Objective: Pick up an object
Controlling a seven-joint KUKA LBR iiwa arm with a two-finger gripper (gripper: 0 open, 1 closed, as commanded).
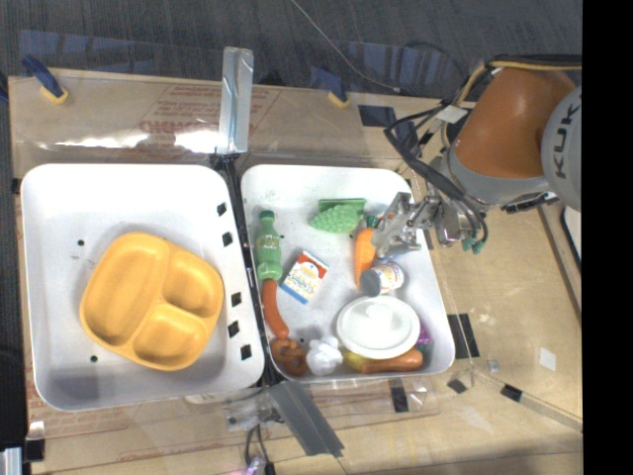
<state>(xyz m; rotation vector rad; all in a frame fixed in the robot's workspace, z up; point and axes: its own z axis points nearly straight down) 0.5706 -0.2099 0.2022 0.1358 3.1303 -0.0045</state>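
Your gripper sits low over the right bin, right at the top of the orange carrot — can't tell if the fingers are open or closed. Carrot stands near the bin's right side, just above a small can and a white bowl. Green bottle, small carton and green toy lie nearby. Left bin holds a yellow divided tray.
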